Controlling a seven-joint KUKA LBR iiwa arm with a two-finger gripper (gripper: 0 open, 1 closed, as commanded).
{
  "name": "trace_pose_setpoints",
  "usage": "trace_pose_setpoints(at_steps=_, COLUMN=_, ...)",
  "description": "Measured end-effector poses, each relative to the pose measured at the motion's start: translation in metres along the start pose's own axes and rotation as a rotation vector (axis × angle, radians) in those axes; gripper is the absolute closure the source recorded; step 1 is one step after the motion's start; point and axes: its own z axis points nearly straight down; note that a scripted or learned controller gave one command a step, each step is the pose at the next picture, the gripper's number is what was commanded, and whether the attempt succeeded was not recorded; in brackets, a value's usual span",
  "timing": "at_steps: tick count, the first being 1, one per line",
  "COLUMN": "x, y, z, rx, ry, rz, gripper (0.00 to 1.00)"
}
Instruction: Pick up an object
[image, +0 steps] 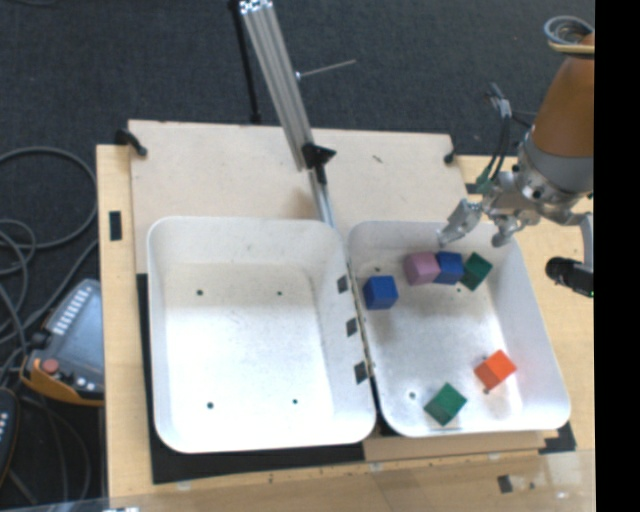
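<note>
spread apart and gripping nothing, the claw (478, 226) hangs over the far rim of the right bin (540, 330), just above the row of blocks. going left to right: the left bin (165, 300) sits on the desk (220, 165), then the right bin with a blue block (380, 291) near its left wall. further along, a pink block (421, 267), a second blue block (449, 266) and a dark green block (476, 271) stand touching in a row. nearer the front lie a green block (445, 404) and an orange block (494, 369). the arm (560, 120) comes in from the right, orange band up high, wrist angled down toward the left.
</note>
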Motion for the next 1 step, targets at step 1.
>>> trace_pose_setpoints(at_steps=1, x=0.0085, y=0.0240, z=0.1417, rx=-0.002, ry=-0.002, rz=0.000, gripper=0.00)
